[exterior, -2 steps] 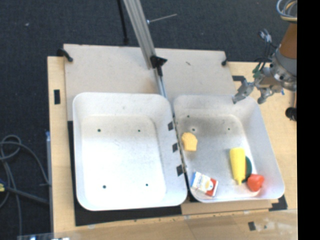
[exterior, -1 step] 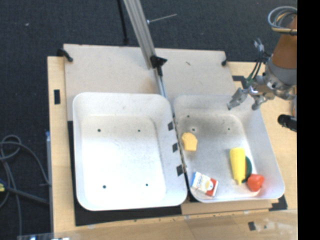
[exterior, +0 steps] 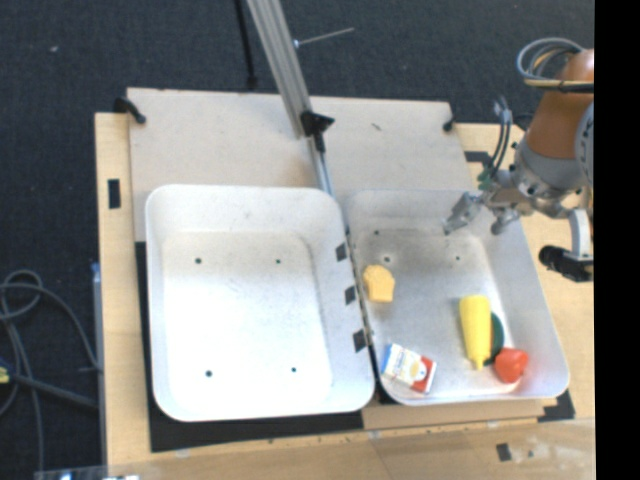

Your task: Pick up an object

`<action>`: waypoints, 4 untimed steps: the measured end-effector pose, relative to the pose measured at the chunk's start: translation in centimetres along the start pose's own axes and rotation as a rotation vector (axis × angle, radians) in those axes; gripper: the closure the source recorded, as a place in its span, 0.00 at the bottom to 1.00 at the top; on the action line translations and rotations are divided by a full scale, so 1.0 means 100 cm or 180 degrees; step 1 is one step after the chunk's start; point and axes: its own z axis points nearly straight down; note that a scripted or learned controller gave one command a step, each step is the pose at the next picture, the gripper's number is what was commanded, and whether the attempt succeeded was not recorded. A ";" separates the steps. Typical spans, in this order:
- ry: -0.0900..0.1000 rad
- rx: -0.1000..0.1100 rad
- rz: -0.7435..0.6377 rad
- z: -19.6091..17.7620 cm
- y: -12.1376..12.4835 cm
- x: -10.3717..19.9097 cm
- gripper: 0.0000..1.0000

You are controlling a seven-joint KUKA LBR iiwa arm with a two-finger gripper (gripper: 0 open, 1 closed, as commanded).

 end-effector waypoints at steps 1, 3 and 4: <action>-0.0014 -0.0027 -0.0010 -0.015 0.002 -0.001 1.00; 0.0002 -0.0019 -0.0011 -0.089 0.002 0.001 1.00; 0.0007 -0.0012 -0.0009 -0.087 0.007 0.053 1.00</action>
